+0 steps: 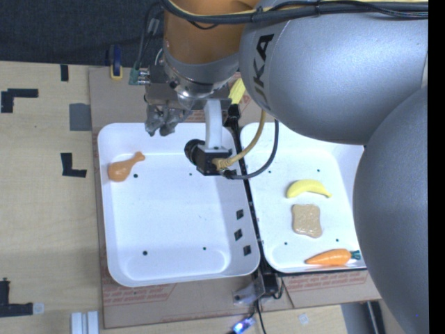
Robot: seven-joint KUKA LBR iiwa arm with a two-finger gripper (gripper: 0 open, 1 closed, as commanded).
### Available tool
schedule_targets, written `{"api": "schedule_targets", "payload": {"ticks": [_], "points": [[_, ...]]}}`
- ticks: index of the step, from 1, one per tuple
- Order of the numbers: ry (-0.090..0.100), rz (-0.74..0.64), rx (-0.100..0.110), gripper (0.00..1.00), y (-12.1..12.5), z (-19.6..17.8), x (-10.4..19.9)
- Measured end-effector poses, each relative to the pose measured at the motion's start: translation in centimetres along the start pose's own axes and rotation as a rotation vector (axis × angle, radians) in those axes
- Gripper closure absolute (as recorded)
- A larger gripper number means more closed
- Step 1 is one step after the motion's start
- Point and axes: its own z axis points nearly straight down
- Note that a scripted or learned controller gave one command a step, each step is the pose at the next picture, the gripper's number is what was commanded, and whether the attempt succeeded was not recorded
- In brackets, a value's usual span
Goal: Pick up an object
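I note a chicken drumstick [124, 165] at the far-left of the left bin [167, 263]. The gripper [161, 126] hangs over that bin's far edge, right of the drumstick; its state I cannot tell. In the right bin [345, 160]: banana [308, 188], bread slice [306, 220], carrot [329, 257].
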Motion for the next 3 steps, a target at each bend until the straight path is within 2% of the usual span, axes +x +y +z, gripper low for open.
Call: {"api": "schedule_targets", "payload": {"ticks": [1, 2, 3], "points": [[-0.004, 0.002, 0.007, 1.00, 4.1, -1.3, 0.0], [-0.002, 0.001, -0.001, 1.00, 10.2, -9.6, -0.1], [-0.010, 0.006, 0.024, 1.00, 7.0, 1.7, -3.9]]}}
